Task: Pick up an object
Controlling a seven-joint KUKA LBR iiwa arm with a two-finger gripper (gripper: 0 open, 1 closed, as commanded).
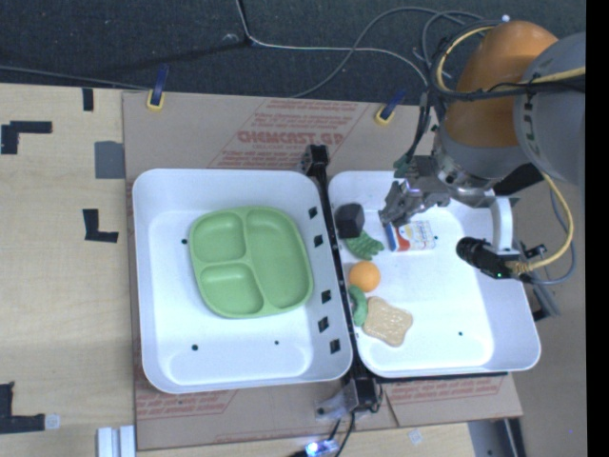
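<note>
The arm reaches in from the right, and the end effector (402,206) hangs over the back of the right bin (476,336), just above a small white card (414,236) with red and blue print. Whether its fingers are apart or together, I cannot tell from up here; they blur into the dark wrist hardware, and nothing is visibly between them.

The candidates sit along the bin's left wall: a black lump (350,220) at the back, a green piece (363,247) just in front of it, then an orange ball (363,276), and a tan slice (387,321) nearest the front, with a green scrap (358,303) touching its left edge. The left bin (162,350) holds a green tray (250,260) with three compartments.

The card looks the closest target, but it lies flat, a hard thing to pinch. For a clean pick I would judge the ball or the slice kinder: each stands proud of the floor. Best to centre over one object alone, keep clear of the bin wall and the neighbours, descend straight, and close before lifting. Crowding by the wall is the risk here.
</note>
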